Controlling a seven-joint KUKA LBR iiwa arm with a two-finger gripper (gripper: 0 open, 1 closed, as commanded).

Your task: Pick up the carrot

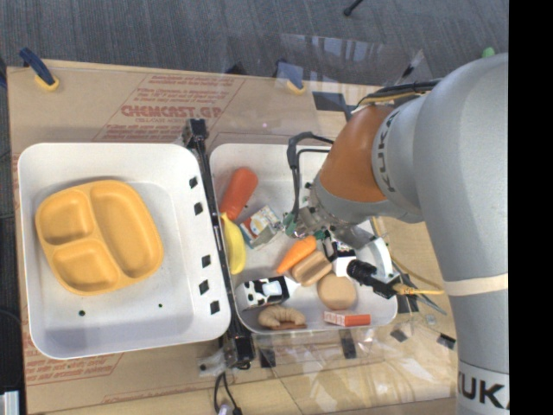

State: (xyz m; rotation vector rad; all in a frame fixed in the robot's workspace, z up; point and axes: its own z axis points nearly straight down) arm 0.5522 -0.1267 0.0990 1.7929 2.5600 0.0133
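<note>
Orange and probably light, stiff and smooth, the carrot [296, 253] lies right of frame centre in the right bin [259, 158], best pinched mid-length; the claw's [321, 232] opening I cannot tell.

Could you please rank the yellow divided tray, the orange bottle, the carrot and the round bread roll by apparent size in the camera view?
Largest to smallest:
1. yellow divided tray, by far.
2. orange bottle.
3. and 4. carrot and round bread roll: too close to rank, since the arm partly covers the carrot.
</note>
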